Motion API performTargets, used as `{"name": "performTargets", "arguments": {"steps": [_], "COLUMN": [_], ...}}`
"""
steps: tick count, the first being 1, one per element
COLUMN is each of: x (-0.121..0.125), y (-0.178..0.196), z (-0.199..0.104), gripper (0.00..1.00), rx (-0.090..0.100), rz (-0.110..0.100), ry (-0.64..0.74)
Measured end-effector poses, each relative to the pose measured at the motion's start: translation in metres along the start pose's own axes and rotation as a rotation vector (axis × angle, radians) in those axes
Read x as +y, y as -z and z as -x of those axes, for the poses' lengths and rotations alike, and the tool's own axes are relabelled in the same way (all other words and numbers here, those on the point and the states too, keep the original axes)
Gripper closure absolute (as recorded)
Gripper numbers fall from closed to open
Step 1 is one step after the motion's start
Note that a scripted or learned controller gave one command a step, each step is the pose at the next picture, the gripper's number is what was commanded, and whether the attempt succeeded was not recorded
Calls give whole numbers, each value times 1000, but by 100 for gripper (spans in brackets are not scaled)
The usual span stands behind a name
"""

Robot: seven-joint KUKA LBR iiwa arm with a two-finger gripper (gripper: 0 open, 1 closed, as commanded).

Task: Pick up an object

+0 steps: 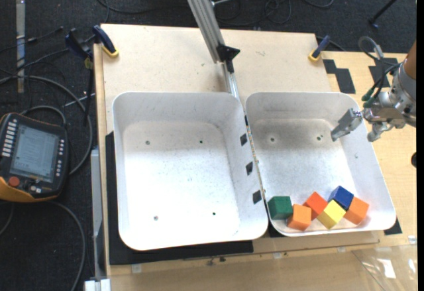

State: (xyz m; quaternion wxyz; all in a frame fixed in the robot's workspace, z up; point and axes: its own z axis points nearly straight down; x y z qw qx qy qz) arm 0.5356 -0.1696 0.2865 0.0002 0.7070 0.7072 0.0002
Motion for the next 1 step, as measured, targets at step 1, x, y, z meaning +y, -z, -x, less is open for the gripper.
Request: {"name": "performTargets", "arguments": {"steps": [1], "x": [-1], "y": [79], "z": [-25], "gripper": [0], "rx": [-2], "rz": [10], "ry": [6]}}
